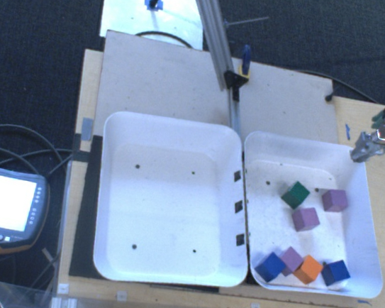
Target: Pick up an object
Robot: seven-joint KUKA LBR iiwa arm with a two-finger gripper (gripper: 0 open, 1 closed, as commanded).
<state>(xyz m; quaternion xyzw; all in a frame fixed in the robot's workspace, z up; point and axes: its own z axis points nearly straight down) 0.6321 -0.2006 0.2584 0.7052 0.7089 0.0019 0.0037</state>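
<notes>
The right bin (370, 212) holds 7 small cubes, and any of them could serve as the object to pick up. A green cube (295, 194) lies near the middle of the bin, with 1 purple cube (335, 200) to its right and another purple cube (305, 218) just below it. These 3 are close together but seem not to touch. Along the near wall sits a tight group: a blue cube (270, 266), a purple cube (292, 259), an orange cube (308, 269) and a second blue cube (335, 272). The first 3 of this group appear to touch one another.

The gripper (362, 148) hangs at the far right corner of this bin, above its rim, well apart from all cubes. Whether its jaws are wide or narrow cannot be told at this size and angle.

The cubes look like stiff blocks, probably light wood or foam, so they should not bend or break under a firm squeeze. Their flat, parallel faces give a good hold: the best place is on 2 opposite sides, near the middle of the height. The green cube is probably the easiest, because it has free space on its left and far sides. The crowded group near the wall leaves little room for fingers to go down between neighbours, and a smooth cube there may slide away.
</notes>
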